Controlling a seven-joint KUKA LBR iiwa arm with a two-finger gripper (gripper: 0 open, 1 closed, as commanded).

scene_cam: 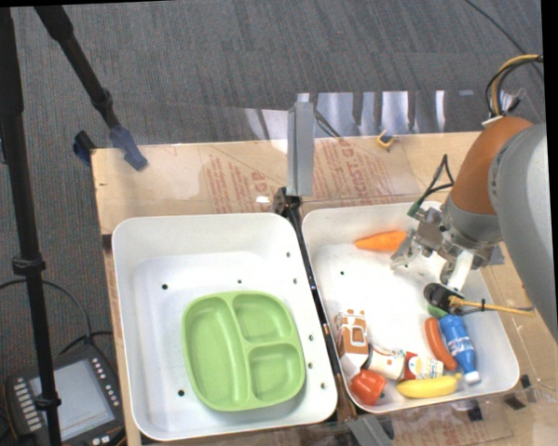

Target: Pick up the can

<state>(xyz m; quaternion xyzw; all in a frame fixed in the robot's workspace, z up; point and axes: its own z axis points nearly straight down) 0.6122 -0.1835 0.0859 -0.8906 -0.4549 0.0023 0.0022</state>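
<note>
One step is in hand, the approach: the gripper (436, 256) hangs over the upper part of the right bin (513, 359). The can (460, 346), which I judge to be the blue and white one, lies near the bin's lower right corner, beside a banana (428, 387). The next move calls for reaching that crowded corner. Whether the gripper is spread or closed I cannot tell, because the wrist partly covers it.

Glossy plastic bins (132, 272), matt green tray (244, 350), cardboard bench (193, 180).

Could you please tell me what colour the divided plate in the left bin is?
The divided plate is light green, seen clearly in the camera view.
</note>
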